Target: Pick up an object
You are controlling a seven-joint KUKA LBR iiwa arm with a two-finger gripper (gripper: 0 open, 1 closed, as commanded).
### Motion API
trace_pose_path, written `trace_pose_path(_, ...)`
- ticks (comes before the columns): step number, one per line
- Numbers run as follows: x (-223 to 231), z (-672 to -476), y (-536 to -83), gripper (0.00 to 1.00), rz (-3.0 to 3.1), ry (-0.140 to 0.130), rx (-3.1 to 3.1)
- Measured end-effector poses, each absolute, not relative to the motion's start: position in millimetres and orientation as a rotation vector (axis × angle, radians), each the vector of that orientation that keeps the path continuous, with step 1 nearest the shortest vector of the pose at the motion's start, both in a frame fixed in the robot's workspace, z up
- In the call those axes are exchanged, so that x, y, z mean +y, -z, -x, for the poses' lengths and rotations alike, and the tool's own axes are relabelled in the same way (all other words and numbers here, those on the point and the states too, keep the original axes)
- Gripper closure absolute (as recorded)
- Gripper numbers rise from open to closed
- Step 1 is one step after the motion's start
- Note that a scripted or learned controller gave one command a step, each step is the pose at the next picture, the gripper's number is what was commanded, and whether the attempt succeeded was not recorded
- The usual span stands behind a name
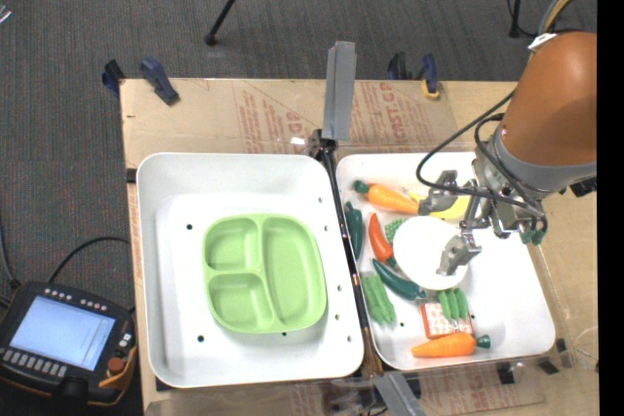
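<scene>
The pincer (456,256) hangs over the right bin (531,307), low above a white plate (421,253); how far it is open I cannot tell, and nothing shows between its fingers. Toy vegetables ring the plate: a carrot (390,199) and a yellow piece (444,206) above it, a red pepper (377,237) to its left, a second carrot (447,345) near the front wall. A green divided tray (264,272) lies in the left bin (166,209) on the counter (234,117)
</scene>
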State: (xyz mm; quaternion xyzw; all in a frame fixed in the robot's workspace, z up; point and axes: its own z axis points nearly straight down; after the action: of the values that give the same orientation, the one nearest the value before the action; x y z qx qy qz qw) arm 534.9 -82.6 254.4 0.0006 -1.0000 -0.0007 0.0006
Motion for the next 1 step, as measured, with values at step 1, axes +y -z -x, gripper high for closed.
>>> trace_pose_path(1, -83.7, -517.1, -131.9, 0.0, 0.183, 0.004, -3.12)
